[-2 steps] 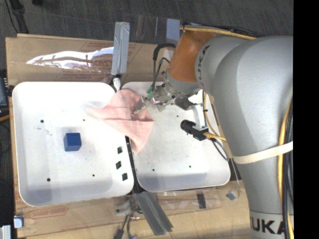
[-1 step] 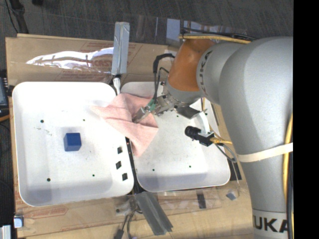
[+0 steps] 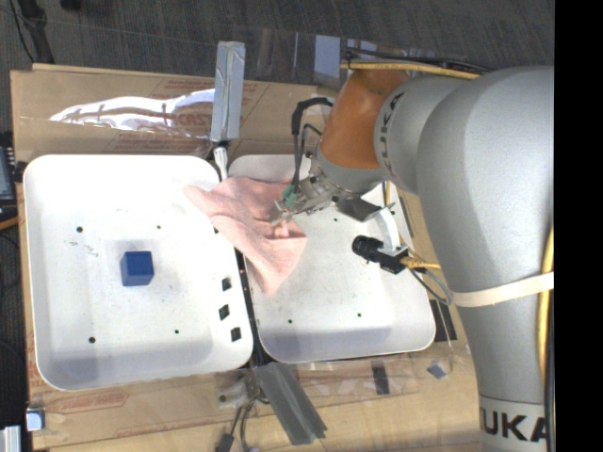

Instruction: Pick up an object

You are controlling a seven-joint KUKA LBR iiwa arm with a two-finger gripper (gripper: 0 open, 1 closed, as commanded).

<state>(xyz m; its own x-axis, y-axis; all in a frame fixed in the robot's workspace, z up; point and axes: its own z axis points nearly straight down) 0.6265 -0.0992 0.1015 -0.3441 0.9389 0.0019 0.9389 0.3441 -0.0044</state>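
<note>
Draping over the wall between the two bins at mid-frame, the pink cloth (image 3: 252, 229) looks light, limp and easy to bunch, so a pinch on a raised fold should serve best. The gripper (image 3: 290, 205) sits on the cloth's upper right part, inside the right bin (image 3: 358, 332). Whether its fingers are spread or pinching fabric, I cannot tell. A blue cube (image 3: 138, 267) rests in the left bin (image 3: 57, 196).
</note>
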